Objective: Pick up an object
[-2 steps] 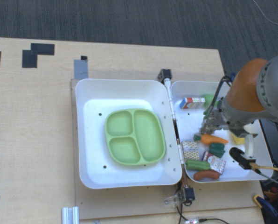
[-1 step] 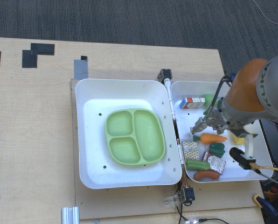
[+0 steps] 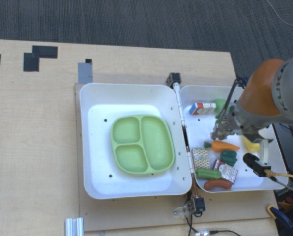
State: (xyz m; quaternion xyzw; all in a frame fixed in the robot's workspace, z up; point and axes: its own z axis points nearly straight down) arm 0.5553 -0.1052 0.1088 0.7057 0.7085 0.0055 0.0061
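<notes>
Carrot (image 3: 226,145), orange and lying with its long axis across the right bin (image 3: 205,93), sits directly under the gripper (image 3: 221,133), just beside a green pepper (image 3: 228,157); the gripper's grasp state can't be judged here.

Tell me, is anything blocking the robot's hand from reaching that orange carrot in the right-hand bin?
Nothing visible does. The gripper hangs just above the orange carrot in the right bin. A dark green toy lies beside the carrot, crowding it from below without covering it.
</notes>
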